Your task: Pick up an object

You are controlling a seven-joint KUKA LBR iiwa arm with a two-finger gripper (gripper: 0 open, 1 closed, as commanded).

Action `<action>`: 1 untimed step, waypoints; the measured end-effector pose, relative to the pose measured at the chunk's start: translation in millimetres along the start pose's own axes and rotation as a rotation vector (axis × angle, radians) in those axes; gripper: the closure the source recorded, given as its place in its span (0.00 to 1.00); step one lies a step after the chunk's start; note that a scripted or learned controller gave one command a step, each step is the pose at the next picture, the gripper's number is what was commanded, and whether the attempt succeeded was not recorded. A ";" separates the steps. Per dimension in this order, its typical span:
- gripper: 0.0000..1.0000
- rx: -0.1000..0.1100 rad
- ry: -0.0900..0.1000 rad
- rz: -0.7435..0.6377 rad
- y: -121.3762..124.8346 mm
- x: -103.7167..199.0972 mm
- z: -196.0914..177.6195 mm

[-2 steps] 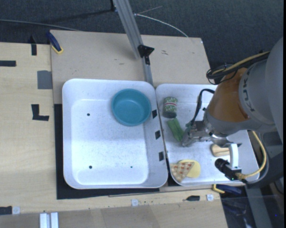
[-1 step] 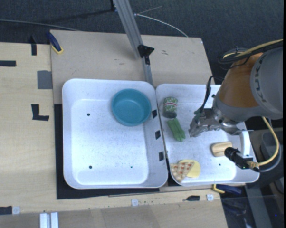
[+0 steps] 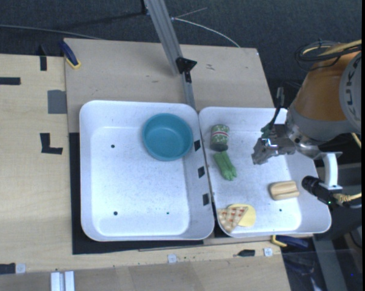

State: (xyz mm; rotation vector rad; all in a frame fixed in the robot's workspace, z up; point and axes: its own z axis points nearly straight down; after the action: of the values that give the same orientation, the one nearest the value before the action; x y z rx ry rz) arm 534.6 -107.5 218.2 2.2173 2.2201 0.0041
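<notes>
Gripper above the right bin, nothing between its fingers.

The gripper (image 3: 262,152) hangs over the right bin's (image 3: 304,224) middle, fingers slightly parted. A tan block (image 3: 284,190) lies near the right edge, a green toy (image 3: 225,165) and small can (image 3: 219,136) along the left edge, a waffle-patterned piece (image 3: 236,216) at the near-left corner. A blue bowl (image 3: 167,137) sits in the left bin (image 3: 103,217).

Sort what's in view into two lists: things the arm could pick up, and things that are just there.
Pickable:
- blue bowl, left bin
- small can, right bin
- green toy
- tan block
- waffle-patterned piece
- the gripper above the right bin

Just there:
- the two white bins
- metal pole
- black tape marks
</notes>
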 end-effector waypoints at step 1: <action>1.00 -0.001 0.000 0.000 -3.1 -2.6 -62.2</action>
State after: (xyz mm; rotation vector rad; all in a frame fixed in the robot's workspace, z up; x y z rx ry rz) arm 531.2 -110.1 280.4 2.2163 2.2196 0.0046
